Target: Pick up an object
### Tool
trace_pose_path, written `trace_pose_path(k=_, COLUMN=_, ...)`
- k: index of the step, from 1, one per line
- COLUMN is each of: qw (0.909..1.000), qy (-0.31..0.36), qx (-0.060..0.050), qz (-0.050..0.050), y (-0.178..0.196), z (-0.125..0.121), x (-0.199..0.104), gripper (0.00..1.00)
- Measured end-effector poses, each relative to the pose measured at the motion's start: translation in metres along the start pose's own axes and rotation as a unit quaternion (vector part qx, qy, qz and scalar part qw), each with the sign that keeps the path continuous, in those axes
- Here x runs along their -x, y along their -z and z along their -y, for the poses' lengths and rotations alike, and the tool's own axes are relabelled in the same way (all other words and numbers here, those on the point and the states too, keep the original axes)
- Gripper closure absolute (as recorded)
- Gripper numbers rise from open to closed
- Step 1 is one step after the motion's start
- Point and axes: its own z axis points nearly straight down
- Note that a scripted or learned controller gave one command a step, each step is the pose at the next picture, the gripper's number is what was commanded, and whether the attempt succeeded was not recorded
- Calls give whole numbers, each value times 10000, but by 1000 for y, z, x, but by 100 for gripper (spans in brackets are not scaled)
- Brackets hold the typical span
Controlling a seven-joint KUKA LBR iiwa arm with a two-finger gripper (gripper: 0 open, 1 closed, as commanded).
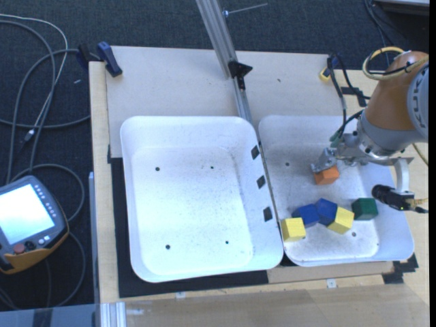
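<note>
Both bins point(191, 131) are white with fine dark speckling and sit on a tan bench point(170, 80) above dark grey carpet point(54, 19). The right bin holds an orange block point(328, 176), two blue blocks point(319, 212), two yellow blocks point(293, 229) and a green block point(365, 208). The arm point(398, 107) is grey with an orange band; the pendant point(27, 223) is orange-trimmed, its screen pale.
</note>
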Motion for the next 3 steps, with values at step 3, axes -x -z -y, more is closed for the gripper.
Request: trace_pose_path(k=3, qw=10000, qy=42, qx=-11, qz=-13, y=88, z=7, x=-194, gripper=100)
